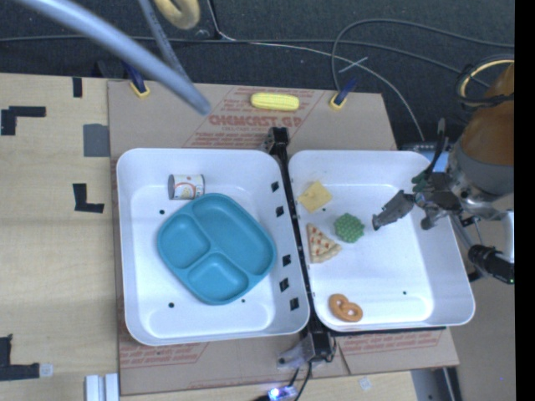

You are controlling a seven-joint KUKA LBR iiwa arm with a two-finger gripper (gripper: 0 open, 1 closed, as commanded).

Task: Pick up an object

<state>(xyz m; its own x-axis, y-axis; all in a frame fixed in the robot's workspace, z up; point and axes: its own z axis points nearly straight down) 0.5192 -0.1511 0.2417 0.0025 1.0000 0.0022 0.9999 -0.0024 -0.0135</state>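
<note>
Four small toy foods lie untouched in the right white bin [443,303]: a yellow cheese wedge [315,196], a green broccoli floret [349,227], a pizza slice [320,243] and a brown pretzel [344,308]. The dark two-finger gripper [386,216] hangs just right of the broccoli, holding nothing; how wide it stands cannot be told. By my reckoning the pick has yet to begin, everything remaining to do.

The cardboard sheet [242,119] bears red lettering (too blurred to read).
</note>
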